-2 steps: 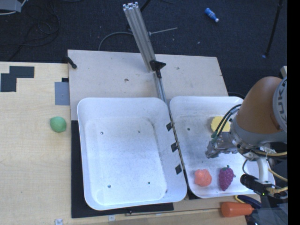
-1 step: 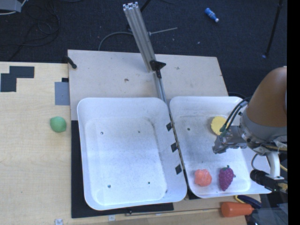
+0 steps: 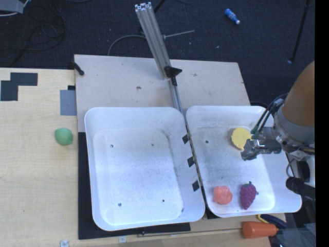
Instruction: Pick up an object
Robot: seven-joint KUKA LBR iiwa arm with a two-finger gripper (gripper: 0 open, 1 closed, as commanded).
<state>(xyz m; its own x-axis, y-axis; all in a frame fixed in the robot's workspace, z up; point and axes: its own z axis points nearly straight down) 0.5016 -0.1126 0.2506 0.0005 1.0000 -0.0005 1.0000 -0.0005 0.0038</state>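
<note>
Nearest, an orange object (image 3: 259, 229) lies on the surface just outside the right bin (image 3: 216, 122). Inside that bin, along its near wall, a red-orange fruit (image 3: 222, 195) and purple grapes (image 3: 248, 195) sit near each other. Farther in, the pincer (image 3: 251, 151) hangs low at the edge of a yellow object (image 3: 239, 137); its grip cannot be made out. The left bin (image 3: 103, 122) lies beside. A green ball (image 3: 64, 136) rests well left.

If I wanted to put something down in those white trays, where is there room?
The left bin has bare floor from wall to wall. The right bin is free along its left half, beside the divider; its right side is crowded by the yellow piece, gripper, orange fruit and purple grapes.
</note>
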